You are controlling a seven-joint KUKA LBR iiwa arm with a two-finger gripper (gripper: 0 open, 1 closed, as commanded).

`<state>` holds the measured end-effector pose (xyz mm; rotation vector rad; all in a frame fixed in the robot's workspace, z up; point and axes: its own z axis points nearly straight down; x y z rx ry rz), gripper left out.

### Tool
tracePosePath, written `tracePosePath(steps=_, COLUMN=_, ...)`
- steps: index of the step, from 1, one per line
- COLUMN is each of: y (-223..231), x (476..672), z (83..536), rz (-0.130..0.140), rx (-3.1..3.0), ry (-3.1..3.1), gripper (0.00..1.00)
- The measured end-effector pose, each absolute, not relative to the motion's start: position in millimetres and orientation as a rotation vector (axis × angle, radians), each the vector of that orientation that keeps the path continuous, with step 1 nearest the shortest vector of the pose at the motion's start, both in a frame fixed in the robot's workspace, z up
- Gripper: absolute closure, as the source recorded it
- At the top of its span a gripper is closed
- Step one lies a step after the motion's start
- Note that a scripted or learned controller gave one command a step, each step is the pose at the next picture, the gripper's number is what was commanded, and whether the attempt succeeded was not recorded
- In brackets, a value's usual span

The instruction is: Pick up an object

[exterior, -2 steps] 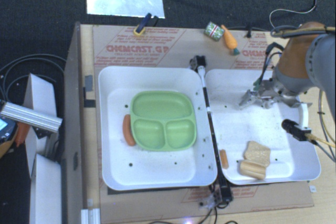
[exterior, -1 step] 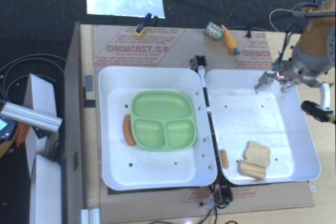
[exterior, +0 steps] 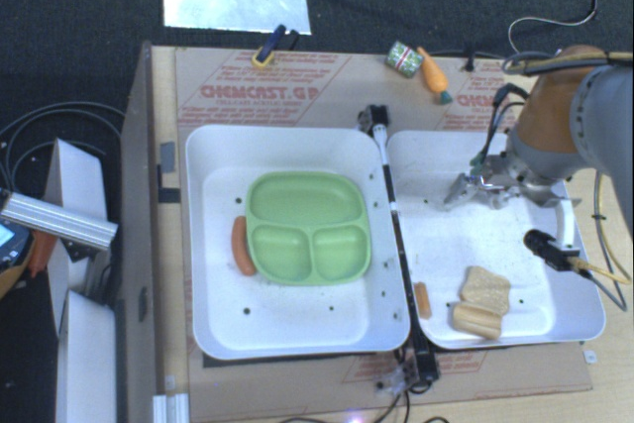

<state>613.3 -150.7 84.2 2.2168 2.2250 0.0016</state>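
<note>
Two white bins [exterior: 297,337] share the bench, and the gripper [exterior: 466,190], fingers spread and holding nothing, hangs well apart from the bread slice [exterior: 485,289], so closing now would likely catch nothing.

The bench [exterior: 297,84] is topped with printed cardboard — two white bins sit side by side on it, left bin [exterior: 208,213] and right bin [exterior: 575,312], with a small can [exterior: 404,57] and toy carrot [exterior: 434,74] near its far edge.

Bread slice [exterior: 485,288] – tan, flat, right bin's near corner, touching bun [exterior: 475,319] below.
</note>
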Motion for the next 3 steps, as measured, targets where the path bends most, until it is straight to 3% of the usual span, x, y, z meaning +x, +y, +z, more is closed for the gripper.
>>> tracePosePath(steps=1, y=-157.3, x=557.4, z=84.1, rz=0.000, rx=2.220, ry=2.222, gripper=0.00)
tracePosePath(steps=2, y=-166.0, x=645.6, z=135.3, rz=0.005, rx=2.213, ry=2.222, gripper=0.00)
tracePosePath(steps=3, y=-137.2, x=601.3, z=84.1, rz=0.001, rx=2.219, ry=2.224, gripper=0.00)
